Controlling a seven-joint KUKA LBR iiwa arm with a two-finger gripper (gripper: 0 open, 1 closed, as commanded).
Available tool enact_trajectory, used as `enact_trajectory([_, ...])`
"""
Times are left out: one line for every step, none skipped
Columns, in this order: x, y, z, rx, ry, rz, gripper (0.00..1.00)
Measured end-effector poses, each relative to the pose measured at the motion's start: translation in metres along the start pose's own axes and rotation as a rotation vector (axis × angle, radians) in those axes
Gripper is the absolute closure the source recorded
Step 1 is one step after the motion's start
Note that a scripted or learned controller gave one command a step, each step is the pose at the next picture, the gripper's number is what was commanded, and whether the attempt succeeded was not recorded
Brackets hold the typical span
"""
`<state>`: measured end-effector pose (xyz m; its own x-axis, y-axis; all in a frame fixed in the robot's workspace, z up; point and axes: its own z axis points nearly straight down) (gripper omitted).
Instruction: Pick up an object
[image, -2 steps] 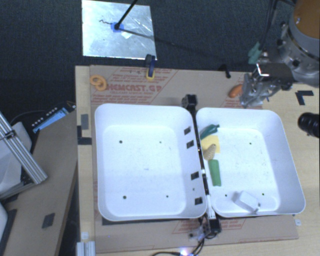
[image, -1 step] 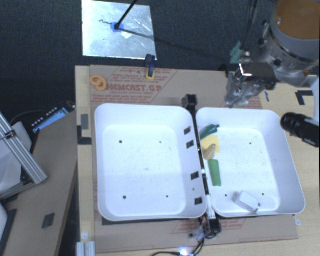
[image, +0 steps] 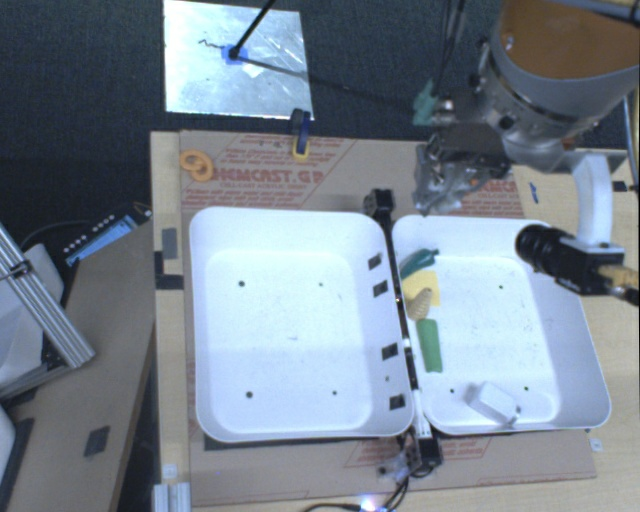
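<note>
The arm (image: 560, 60) enters from the right and hangs above the far edge of the right bin (image: 575, 345), beyond its back rim. The gripper (image: 445, 185) points down over the cardboard there; whether the claw is open or closed cannot be told from here, and nothing can be seen in it.

Candidate objects all lie in the right bin. Close to the divider between the bins sits a cluster: a teal piece (image: 418, 261), a yellow piece (image: 421, 284) touching it, a small tan cone-like item (image: 420, 299), and a green bar (image: 430, 345) just below. A white block (image: 492, 402) rests well apart, near the front rim. The left bin (image: 215, 380) is alongside.

Progress, as judged: no pick made — approach, descent, grasp and lift all remain.
</note>
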<state>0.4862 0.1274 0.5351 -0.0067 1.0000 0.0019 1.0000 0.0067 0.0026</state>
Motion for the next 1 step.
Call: enact_trajectory([-0.0904, -0.0002, -0.0005, 0.0, -0.003, 0.014, 1.0])
